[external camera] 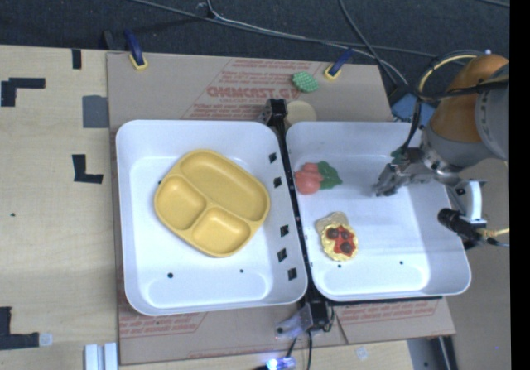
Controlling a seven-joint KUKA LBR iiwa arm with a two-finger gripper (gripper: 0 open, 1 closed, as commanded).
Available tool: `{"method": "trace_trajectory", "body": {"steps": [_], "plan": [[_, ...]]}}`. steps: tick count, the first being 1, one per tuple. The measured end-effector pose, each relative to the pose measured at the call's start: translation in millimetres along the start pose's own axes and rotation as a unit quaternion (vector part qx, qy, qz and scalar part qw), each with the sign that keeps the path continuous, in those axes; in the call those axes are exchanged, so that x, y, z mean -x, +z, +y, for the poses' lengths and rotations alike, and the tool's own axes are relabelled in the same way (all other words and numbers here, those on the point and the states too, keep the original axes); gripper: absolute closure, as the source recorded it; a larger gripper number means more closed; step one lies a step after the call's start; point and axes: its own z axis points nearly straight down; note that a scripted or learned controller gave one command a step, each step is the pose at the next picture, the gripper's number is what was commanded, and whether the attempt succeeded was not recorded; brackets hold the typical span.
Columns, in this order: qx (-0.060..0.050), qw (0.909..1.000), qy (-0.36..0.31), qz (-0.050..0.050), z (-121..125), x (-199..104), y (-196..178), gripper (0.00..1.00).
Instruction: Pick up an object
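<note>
End effector (pixel 386 186) low in right bin (pixel 431 277), finger state unclear; strawberry toy (pixel 315 177) lies crosswise, leaves pointing right.

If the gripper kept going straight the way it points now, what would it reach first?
The gripper angles down and leftward inside the right bin. Going straight on, it would likely meet the bin's bare white floor first. The red and green toy lies further along that line, though depth is hard to judge from above.

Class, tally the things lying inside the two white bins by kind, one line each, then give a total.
Yellow divided tray: 1
Toy strawberry: 1
Toy pizza slice: 1
Total: 3
</note>
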Motion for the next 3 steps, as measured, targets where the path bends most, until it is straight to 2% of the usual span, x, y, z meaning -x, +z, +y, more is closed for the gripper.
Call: {"method": "trace_trajectory", "body": {"steps": [2,3], "plan": [[0.002,1.0,0.001,0.001,7,-7,-87,1.0],[0.001,1.0,0.001,0.001,3,-11,-132,1.0]]}}
